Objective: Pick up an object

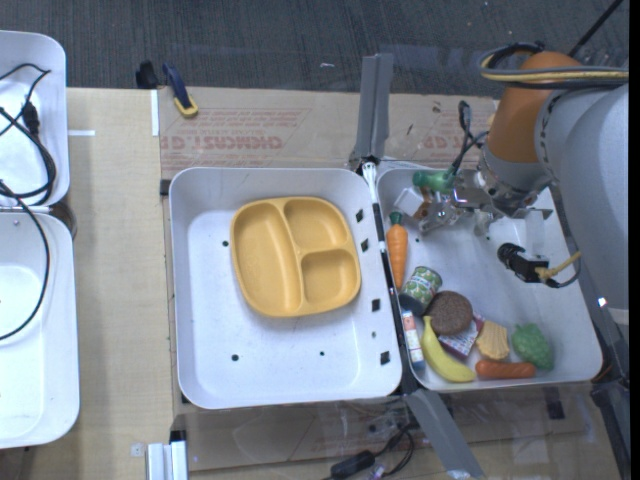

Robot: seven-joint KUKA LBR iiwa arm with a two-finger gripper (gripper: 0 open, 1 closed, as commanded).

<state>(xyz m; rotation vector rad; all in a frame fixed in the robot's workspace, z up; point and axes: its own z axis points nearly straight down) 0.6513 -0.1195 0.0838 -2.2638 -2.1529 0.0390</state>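
Toy foods [465, 333] clustered in rt bin's [575, 298] near end.

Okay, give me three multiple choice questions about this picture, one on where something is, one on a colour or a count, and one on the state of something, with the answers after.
1. Where does the yellow divided plate lie?
A. In the left bin
B. In the right bin
C. On the cardboard

2. What colour is the carrot?
A. Purple
B. Orange
C. White

3. How does the banana lie?
A. Held up by the claw
B. Flat in the right bin among other toy food
C. On the plate

Answers: 1 A, the plate lies on that bin's floor. 2 B, an orange body with a green top. 3 B, it lies beside the brown round piece, apart from the claw.
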